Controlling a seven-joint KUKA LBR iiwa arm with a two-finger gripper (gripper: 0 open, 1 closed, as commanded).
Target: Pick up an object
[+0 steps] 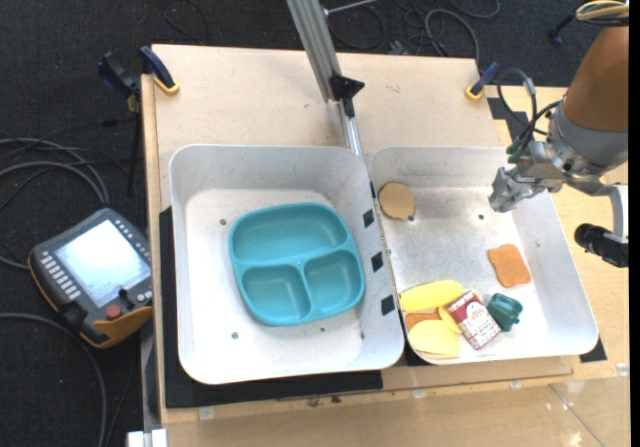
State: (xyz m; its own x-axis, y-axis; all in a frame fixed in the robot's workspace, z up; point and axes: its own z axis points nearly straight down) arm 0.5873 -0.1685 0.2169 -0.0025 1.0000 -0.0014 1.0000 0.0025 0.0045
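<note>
Gripper point(503, 191) above the right bin point(560, 265), grasp state impossible to tell.

No writing is legible on the small red-and-white carton point(471, 320). Relative to that carton: glossy yellow curved pieces point(432, 315) touch its left, a dark green plastic item point(503, 311) its right; a flat orange piece point(509, 265) lies above, a round tan disc point(397, 201) farther up-left, and a teal three-compartment tray point(296, 263) well left in the left bin point(200, 265).

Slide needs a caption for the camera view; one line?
Gripper hovers over the right bin above scattered toy food; teal tray fills the left bin.
</note>
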